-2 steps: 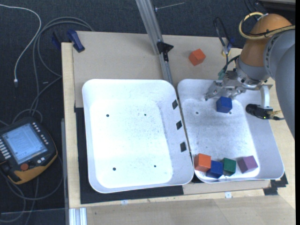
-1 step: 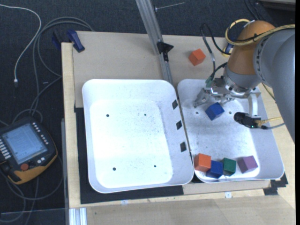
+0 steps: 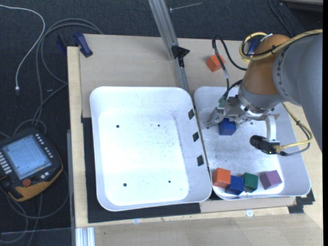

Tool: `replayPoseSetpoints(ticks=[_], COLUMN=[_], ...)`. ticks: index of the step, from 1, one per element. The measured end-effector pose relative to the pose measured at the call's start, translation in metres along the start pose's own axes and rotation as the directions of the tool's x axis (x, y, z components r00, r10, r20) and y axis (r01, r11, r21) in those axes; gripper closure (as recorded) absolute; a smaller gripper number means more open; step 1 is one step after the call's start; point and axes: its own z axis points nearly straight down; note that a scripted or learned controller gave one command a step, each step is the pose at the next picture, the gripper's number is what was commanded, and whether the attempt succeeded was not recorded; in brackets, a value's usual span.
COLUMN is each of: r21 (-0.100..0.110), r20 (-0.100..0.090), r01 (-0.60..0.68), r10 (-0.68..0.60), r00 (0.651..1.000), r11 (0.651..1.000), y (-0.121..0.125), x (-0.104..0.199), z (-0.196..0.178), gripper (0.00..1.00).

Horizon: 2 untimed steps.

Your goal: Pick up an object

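Note:
My gripper (image 3: 228,118) is low over the back left part of the right bin (image 3: 241,155). A blue block (image 3: 227,127) shows directly under it, touching or nearly touching it; whether the block is gripped is hidden by the wrist. Along the front wall of the same bin lie an orange block (image 3: 221,177), another blue block (image 3: 236,184), a green block (image 3: 250,181) and a purple block (image 3: 271,178), close together in a row.
The left bin (image 3: 138,147) sits beside the right one, their walls touching. An orange block (image 3: 214,62) lies on the bench behind the bins. A slanted metal pole (image 3: 165,27) rises at the back. Cables and a black connector (image 3: 264,144) hang off the wrist.

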Motion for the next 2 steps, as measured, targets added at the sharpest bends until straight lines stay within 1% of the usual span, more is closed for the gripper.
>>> replayPoseSetpoints(ticks=[1,2], r21=[-0.005,-0.014], r20=[0.0,-0.001], r01=[-0.002,0.006], r10=[0.002,-0.006], r00=[1.0,1.0], r11=[1.0,1.0], y=[0.002,0.004], x=[-0.001,0.077], z=[-0.011,-0.105], gripper=[1.0,1.0])
